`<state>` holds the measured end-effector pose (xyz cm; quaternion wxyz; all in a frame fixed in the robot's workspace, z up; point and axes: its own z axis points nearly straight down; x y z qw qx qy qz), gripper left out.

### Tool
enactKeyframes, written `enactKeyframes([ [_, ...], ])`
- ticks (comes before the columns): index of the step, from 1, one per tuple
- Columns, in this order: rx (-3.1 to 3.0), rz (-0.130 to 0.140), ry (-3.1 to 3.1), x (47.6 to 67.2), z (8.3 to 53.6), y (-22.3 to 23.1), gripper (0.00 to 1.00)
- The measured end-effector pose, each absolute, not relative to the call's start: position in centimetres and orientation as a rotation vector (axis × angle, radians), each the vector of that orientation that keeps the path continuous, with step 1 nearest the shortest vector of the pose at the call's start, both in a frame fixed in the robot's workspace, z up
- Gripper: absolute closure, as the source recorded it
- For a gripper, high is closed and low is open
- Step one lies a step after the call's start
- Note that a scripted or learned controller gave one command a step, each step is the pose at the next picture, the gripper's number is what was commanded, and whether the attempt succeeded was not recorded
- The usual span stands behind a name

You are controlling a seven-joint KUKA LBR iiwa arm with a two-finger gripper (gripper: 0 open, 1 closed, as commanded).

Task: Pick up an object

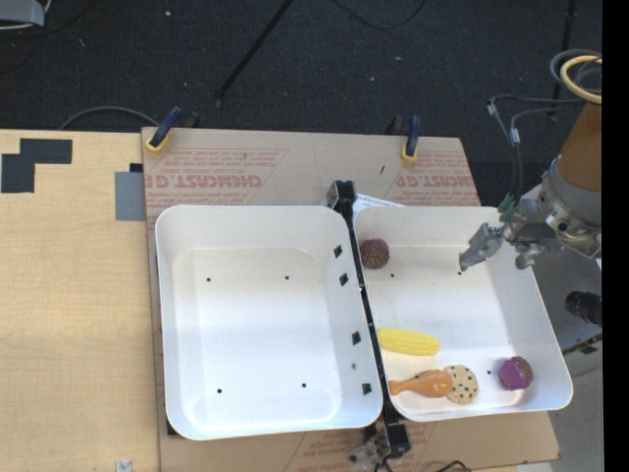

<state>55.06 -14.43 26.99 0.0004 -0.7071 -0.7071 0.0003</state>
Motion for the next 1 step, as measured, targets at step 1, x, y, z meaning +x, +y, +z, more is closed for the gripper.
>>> enactKeyframes([
  [1,-2.217,0.008,-2.215,47.75,18.68,-12.64,0.00],
])
